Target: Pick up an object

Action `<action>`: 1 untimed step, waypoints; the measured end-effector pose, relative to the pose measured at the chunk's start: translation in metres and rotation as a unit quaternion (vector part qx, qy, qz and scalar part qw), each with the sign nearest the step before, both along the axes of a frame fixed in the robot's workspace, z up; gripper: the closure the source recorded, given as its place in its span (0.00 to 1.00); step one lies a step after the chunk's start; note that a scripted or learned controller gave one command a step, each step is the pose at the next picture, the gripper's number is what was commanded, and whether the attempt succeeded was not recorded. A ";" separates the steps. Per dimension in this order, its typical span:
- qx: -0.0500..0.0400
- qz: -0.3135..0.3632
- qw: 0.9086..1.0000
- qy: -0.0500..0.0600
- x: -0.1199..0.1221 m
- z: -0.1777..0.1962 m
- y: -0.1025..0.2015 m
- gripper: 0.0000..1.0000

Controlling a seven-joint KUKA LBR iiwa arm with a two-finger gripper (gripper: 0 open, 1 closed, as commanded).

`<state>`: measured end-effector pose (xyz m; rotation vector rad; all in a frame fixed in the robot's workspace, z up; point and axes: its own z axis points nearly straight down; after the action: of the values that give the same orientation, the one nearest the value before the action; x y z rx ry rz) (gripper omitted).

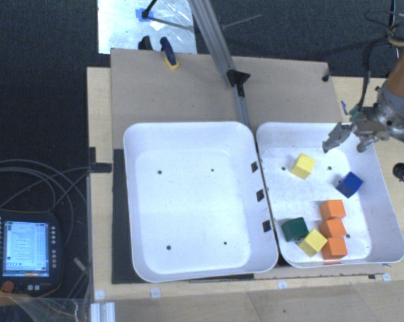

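Camera view: pincer fingers spread, holding nothing, over right bin; arm cut off at frame edge.

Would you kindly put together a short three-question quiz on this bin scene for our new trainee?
1. True or false: all the blocks lie in the right bin.
2. How many orange blocks are there?
3. Which block lies nearest the gripper? A) green block B) upper yellow block C) lower yellow block

Key:
1. True.
2. Three.
3. B, the upper yellow block; the green block and lower yellow block lie far closer to the near edge, beyond the blue block.
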<state>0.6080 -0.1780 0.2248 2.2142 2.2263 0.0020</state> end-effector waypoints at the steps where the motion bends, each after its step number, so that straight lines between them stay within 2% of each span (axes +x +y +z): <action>1: 0.000 0.000 1.000 0.000 0.000 0.000 0.000 0.00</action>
<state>0.6080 -0.1779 0.2248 2.2138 2.2263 0.0015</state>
